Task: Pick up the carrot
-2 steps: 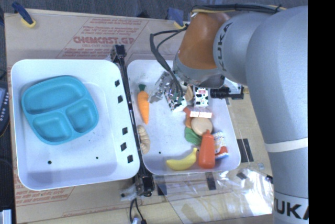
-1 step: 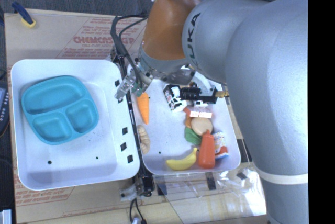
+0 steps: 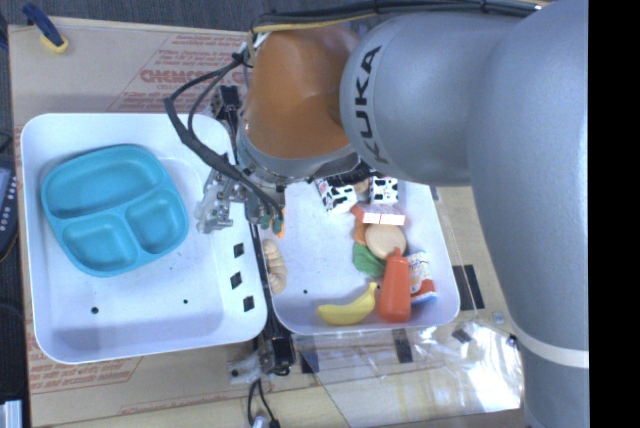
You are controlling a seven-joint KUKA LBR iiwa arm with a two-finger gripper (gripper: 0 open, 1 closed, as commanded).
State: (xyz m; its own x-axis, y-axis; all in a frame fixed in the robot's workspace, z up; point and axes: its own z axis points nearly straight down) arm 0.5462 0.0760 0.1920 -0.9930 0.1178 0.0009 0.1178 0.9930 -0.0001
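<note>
The grey arm [image 3: 480,86] covers much of the scene, its orange band [image 3: 295,96] hanging over the inner edge of the right bin [image 3: 310,316], which serves here as the landmark. To the left of that bin sits the left bin [image 3: 60,316], holding a blue divided plate [image 3: 112,208]. Both rest on the bench [image 3: 110,66]. The hand [image 3: 240,206] hangs over the rim where the right bin meets its neighbour, and I cannot tell how it is set, since cables and the wrist crowd it. Inside the right bin, toward its near right corner, lies an orange-red tapered piece that I take for the carrot [image 3: 396,288], upright in the picture, touching a yellow banana [image 3: 348,308] on its left and just below a round tan piece [image 3: 384,240] with a green piece [image 3: 367,259] beside it. A cow-patterned toy [image 3: 338,195] lies toward the bin's far side. A small ridged tan thing [image 3: 274,268] lies at the bin's left wall. The step in hand looks like the approach: the hand is well apart from the carrot, so the next move calls for travel across the right bin, then a descent that clears the banana.
</note>
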